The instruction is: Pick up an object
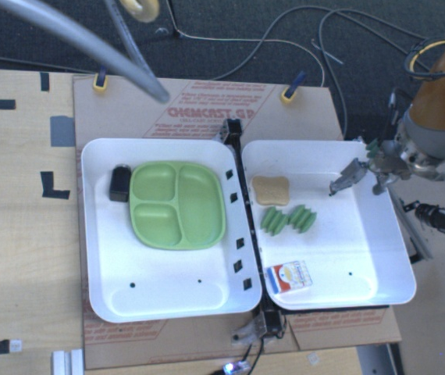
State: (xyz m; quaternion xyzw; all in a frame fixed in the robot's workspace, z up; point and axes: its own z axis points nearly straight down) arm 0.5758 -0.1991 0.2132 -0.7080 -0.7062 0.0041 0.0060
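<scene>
The right bin (379,280) holds a tan square slice (270,190) near its back left. A green ridged piece (288,219) lies just in front of the slice, and a small white packet with red and blue print (288,275) sits at the bin's front left. My gripper (360,187) hangs over the right bin's back right part, well to the right of the tan slice. Its fingers are spread open with nothing between them.
In the left bin (101,280) lie a green divided plate (178,205) and, at the plate's left edge, a small black block (119,183). A black clip divider (242,233) joins the bins. Cables run across the dark floor behind the bench.
</scene>
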